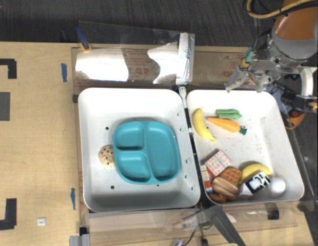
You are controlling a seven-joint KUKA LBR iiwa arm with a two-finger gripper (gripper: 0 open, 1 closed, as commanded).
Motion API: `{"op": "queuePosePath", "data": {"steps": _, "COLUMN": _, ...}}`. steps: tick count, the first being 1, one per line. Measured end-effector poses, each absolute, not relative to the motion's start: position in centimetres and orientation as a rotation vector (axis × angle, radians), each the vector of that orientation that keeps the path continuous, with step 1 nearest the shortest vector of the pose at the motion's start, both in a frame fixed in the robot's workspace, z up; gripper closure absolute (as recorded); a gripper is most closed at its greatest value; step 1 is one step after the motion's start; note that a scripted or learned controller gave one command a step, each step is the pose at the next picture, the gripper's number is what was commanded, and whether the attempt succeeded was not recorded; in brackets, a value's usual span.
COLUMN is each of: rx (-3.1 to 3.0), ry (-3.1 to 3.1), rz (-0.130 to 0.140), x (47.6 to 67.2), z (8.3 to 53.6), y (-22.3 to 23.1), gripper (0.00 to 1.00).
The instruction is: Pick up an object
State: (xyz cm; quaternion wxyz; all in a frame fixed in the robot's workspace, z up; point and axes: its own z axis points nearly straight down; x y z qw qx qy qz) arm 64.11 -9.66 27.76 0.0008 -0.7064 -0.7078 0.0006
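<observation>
**Gripper poised above the right bin's far edge**

The gripper hangs at the bin's 12 o'clock rim, fingers spread apart with nothing between them. In the right bin, a banana lies at 10 o'clock, with a carrot and a green pepper just beside it. At 6 o'clock cluster a patterned box, a waffle, a second banana and a white ball. The left bin holds a teal divided plate; a cookie touches it at 9 o'clock.
</observation>
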Motion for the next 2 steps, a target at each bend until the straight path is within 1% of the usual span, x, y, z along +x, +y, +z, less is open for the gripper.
{"op": "queuePosePath", "data": {"steps": 1, "rx": -2.214, "ry": -2.218, "rz": 0.009, "x": 61.5, "z": 18.0, "y": -6.5, "gripper": 0.0}}
{"op": "queuePosePath", "data": {"steps": 2, "rx": -2.119, "ry": -2.329, "rz": -0.006, "x": 63.0, "z": 8.8, "y": -9.7, "gripper": 0.0}}
